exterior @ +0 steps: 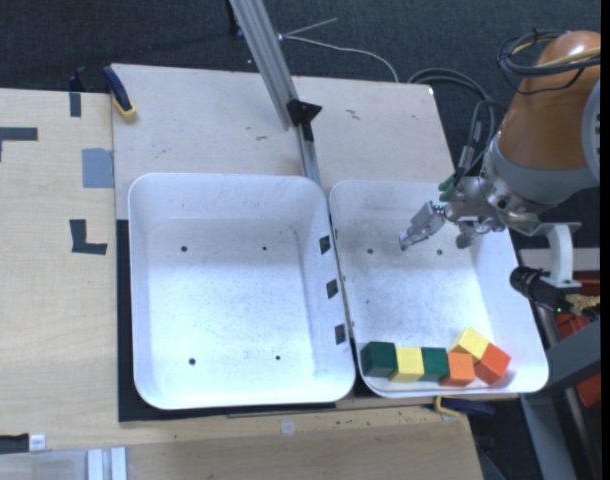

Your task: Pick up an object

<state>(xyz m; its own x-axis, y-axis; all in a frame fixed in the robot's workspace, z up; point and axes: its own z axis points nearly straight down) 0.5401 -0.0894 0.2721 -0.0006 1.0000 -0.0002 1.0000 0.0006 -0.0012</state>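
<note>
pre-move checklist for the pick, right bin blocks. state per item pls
1. Targets in view: ok. Blocks lie in a row along the near wall of the right bin: green block, yellow block, orange block and others.
2. Gripper above a target: not ok. It sits over the bin's far half, apart from the row.
3. Gripper carrying nothing: ok, nothing seen at its tip.
4. Finger opening: cannot tell.
5. Room around a block: not ok. The blocks touch each other and crowd the wall.
6. Left bin out of the path: ok. It lies beside the right bin, away from the arm.
</note>
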